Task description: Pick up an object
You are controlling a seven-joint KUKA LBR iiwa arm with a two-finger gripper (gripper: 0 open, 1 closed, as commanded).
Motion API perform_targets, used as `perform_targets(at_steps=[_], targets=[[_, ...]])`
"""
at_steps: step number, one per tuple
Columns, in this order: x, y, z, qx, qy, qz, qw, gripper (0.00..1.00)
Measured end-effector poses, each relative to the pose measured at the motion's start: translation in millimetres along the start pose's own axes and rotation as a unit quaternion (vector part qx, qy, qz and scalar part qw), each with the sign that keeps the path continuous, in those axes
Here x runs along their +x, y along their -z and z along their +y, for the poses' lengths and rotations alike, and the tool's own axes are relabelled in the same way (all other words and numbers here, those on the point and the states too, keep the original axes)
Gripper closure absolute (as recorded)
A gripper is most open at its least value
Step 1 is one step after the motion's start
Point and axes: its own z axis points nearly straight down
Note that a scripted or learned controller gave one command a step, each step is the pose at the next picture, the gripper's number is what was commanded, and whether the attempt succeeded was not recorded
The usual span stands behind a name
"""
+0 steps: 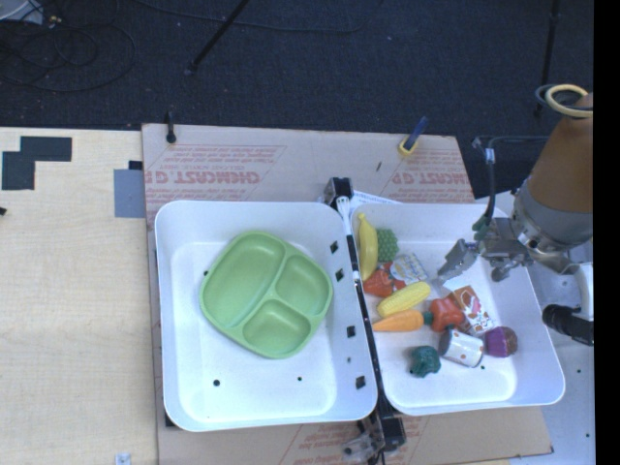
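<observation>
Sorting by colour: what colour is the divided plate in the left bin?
Light green plate, clearest in the camera view.

Seen from above the bench at a slant, moderately far: left bin (184, 260) and right bin (528, 371) side by side, dark floor beyond, arm (562, 177) entering right.

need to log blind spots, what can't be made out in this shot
- Gripper: camera view, too small and blurred to tell its finger state.
- Arm: cut off by the right edge.
- Toy pile: items overlap, small ones hard to identify.
- Printed pack: label too small to read.
</observation>
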Motion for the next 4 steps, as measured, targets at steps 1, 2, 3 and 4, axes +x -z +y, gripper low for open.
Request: perform_targets(at_steps=[1,2,3,4], targets=[[14,-106,-17,-0.001,-0.001,0.0,1.0,0.0],[12,-96,-17,0.0,-0.004,0.0,1.0,1.0],[135,12,-19,-0.001,0.001,0.0,1.0,1.0],[134,11,-19,-0.001,0.0,0.0,1.0,0.0]])
